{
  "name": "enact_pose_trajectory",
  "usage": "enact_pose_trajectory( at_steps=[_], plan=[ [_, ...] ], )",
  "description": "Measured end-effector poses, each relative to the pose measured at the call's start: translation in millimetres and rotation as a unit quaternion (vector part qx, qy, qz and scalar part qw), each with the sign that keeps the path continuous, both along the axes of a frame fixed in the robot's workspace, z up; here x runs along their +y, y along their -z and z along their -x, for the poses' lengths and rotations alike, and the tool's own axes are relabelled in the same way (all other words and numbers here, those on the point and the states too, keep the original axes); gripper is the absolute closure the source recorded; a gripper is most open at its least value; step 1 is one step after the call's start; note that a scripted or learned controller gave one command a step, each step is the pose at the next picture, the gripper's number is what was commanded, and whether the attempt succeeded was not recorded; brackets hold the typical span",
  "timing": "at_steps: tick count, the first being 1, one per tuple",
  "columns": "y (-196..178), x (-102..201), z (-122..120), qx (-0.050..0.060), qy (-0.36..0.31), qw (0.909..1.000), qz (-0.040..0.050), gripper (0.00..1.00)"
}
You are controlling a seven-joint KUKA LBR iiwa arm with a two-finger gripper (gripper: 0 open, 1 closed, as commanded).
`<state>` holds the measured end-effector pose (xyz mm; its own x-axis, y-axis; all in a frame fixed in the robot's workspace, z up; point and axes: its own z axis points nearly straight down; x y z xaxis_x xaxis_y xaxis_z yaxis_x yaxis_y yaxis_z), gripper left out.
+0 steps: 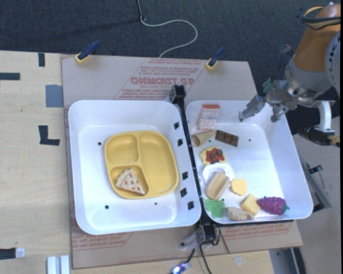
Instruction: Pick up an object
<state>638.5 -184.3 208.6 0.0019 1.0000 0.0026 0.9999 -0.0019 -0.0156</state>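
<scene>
While it hovers above the right bin [286, 153], the hand [262, 112] is spread, holding nothing.

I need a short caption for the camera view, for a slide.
Open gripper above the right bin's far rim; toy foods lie inside, yellow plate in left bin.

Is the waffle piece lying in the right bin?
No, the waffle piece lies in the yellow plate in the left bin.
</scene>
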Motion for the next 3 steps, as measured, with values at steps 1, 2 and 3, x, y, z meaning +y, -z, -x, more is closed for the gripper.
enact_pose_trajectory(
  at_steps=[1,2,3],
  plan=[
    [-9,0,-3,-0.007,-0.002,1.0,0.0014,0.0],
    [34,2,-4,-0.005,-0.002,1.0,0.0016,0.0],
    [82,9,2,-0.005,-0.002,1.0,0.0014,0.0]
  ],
)
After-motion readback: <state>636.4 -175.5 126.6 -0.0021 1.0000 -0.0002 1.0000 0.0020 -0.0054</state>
